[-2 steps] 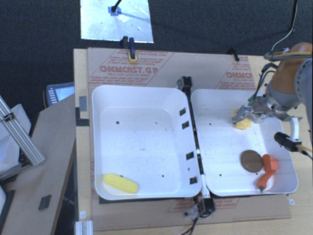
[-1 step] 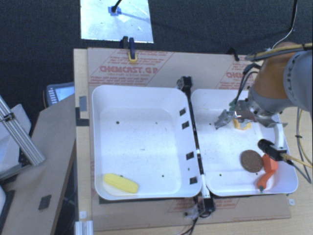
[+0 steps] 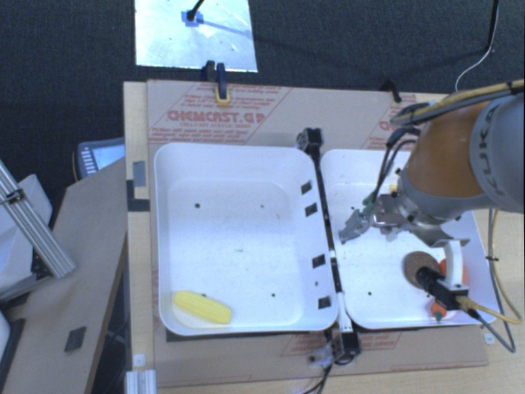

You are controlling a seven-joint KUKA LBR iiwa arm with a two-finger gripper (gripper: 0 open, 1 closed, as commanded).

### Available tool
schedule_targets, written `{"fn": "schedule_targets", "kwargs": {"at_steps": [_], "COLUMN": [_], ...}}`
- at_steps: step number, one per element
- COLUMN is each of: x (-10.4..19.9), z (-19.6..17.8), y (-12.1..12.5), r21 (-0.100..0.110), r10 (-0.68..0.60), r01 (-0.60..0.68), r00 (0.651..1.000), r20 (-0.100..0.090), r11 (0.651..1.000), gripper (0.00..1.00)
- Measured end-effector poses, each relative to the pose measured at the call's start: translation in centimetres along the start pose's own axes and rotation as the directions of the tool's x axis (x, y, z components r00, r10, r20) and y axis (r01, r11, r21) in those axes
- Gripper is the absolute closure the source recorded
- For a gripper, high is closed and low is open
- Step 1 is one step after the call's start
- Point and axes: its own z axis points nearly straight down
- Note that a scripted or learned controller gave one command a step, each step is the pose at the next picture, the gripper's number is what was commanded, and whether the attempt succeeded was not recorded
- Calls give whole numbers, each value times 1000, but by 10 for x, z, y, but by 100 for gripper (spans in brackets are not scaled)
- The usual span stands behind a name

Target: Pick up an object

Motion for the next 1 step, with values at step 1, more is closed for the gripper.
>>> {"fn": "schedule_targets", "kwargs": {"at_steps": [1], "x": [-5], "z": [-8], "y": [4], "r21": [-4], "r10": [6], "r01": [-6], "r00": [1000], "r20": [4], "r11": [1000], "gripper": [100]}}
